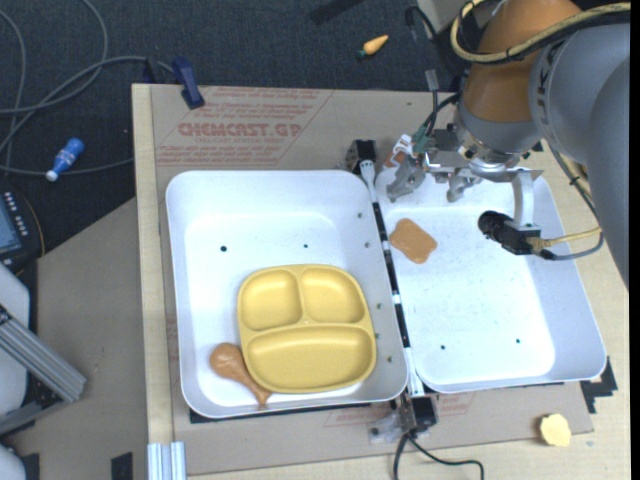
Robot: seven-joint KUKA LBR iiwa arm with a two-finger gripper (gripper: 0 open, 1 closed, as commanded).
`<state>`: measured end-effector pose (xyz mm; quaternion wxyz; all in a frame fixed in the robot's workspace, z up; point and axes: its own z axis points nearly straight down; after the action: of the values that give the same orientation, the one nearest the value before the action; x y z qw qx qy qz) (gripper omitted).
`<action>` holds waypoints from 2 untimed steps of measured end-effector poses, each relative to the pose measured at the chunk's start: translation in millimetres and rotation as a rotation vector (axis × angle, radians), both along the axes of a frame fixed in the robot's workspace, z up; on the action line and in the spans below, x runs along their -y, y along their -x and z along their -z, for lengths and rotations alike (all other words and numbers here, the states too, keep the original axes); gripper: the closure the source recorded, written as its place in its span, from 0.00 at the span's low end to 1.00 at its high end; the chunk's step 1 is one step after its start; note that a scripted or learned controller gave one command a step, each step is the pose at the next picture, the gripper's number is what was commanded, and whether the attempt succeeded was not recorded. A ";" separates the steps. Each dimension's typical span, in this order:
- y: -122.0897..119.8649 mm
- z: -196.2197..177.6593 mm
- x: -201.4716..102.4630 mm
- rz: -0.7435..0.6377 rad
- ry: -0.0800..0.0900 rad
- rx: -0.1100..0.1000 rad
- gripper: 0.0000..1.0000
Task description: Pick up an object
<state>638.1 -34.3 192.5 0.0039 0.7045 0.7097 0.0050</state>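
Grey fingers of the gripper (432,180) hang spread wide and hold nothing, over the right bin's (520,363) far edge. Just below them lies the brown cookie (412,241); further down-left, the yellow divided tray (305,328) touches a drumstick (236,366).

Grey arm (590,78), orange wrist band, yellow cable, metal gripper (432,183).

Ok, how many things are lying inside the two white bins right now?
3. A yellow tray and a tan drumstick beside it in the left bin; a tan piece in the right bin.
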 end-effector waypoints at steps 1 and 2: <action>-7.5 7.8 36.2 0.010 0.004 -0.009 0.00; 31.8 7.8 27.9 0.009 0.001 -0.017 0.00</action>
<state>606.3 -62.1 184.7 -0.0018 0.7077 0.7065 -0.0013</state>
